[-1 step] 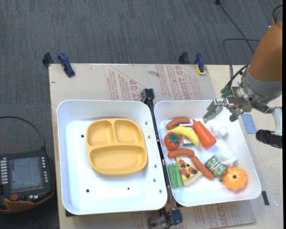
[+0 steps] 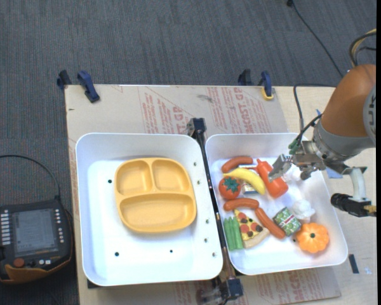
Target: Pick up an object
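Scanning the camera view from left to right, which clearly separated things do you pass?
Handheld control pad → yellow divided plate in the left bin → tomato → pizza slice → gripper over the right bin → small pumpkin.

Robotics lab, clamped board [image 2: 171, 110] on grey carpet [image 2: 146, 30], teach pendant [image 2: 30, 234], cabling
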